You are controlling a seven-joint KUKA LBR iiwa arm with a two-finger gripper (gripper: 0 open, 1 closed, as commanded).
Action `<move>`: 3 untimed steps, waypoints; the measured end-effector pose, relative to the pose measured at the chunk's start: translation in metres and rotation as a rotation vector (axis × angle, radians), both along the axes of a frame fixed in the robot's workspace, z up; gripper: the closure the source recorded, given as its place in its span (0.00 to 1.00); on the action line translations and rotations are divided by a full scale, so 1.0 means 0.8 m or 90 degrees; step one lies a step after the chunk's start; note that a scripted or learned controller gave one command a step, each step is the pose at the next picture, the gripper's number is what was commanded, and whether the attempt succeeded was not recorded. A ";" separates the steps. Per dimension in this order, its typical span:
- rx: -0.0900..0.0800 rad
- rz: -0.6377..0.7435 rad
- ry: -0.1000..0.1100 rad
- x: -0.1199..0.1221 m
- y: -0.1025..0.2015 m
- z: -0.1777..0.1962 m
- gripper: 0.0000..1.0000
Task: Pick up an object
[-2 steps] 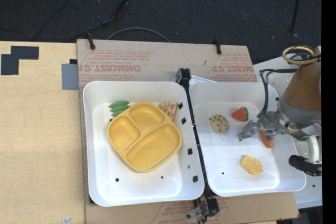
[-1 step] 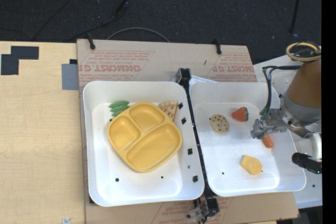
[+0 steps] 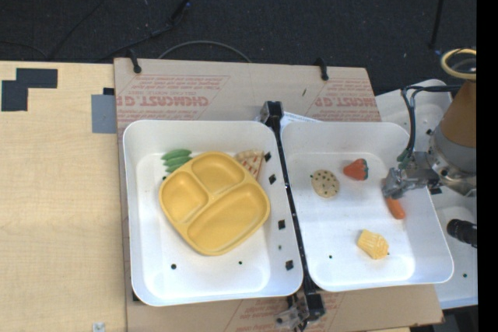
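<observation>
One fixed camera looks down on the desk from above at a slant, facing toward the dark floor beyond the desk's far edge. It stands far enough back to take in both white bins whole: the left bin sits just left of the black divider, the right bin just right of it. The arm enters at the frame's right side, beside the right bin.

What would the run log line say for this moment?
arm: over right bin | gripper: above orange piece, nothing seen held | strawberry, cookie, corn: loose
</observation>
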State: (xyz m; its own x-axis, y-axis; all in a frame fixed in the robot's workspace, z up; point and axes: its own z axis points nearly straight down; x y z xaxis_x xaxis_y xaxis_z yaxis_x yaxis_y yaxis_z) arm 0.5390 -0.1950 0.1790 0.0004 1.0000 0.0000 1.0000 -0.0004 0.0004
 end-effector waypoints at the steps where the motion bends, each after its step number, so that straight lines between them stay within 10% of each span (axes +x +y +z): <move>1: -0.001 0.001 -0.001 0.002 -0.005 0.054 1.00; 3: 0.001 0.003 0.002 0.011 0.059 0.082 1.00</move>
